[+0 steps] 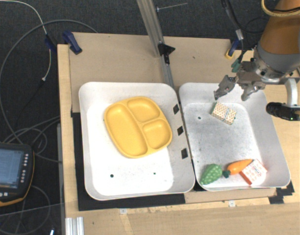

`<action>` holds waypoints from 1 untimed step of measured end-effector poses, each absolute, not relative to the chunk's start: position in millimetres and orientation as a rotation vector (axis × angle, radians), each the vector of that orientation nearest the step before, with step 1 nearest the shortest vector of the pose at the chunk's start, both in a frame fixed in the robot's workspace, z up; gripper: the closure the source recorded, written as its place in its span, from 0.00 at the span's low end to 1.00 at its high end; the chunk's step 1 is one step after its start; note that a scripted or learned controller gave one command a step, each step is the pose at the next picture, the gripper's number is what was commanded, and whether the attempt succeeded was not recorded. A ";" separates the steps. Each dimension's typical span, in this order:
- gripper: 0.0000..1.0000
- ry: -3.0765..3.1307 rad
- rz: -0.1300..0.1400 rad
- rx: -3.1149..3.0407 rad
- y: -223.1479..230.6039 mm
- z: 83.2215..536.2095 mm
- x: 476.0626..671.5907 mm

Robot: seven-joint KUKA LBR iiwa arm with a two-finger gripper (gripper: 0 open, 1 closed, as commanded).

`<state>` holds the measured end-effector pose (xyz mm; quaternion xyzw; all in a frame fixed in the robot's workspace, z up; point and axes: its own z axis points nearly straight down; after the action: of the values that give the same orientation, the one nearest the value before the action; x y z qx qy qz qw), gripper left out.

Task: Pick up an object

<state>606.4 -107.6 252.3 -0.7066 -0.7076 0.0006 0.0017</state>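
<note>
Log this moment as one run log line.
gripper: open, above patterned box, holding nothing | carrot, green toy: right bin | yellow tray: left bin

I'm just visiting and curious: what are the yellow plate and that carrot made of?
The plate looks like moulded plastic: one even yellow, smooth, with a soft sheen and rounded compartment walls. The carrot seems to be a plastic toy: uniform bright orange and a smooth skin. Neither can be confirmed by sight alone.

Plate (137,126) in left bin (91,131)
</note>
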 end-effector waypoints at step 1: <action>0.00 -2.220 0.001 -2.218 -107.7 252.3 606.4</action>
<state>606.4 -107.7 252.3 -0.7068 -0.7074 0.0004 0.0017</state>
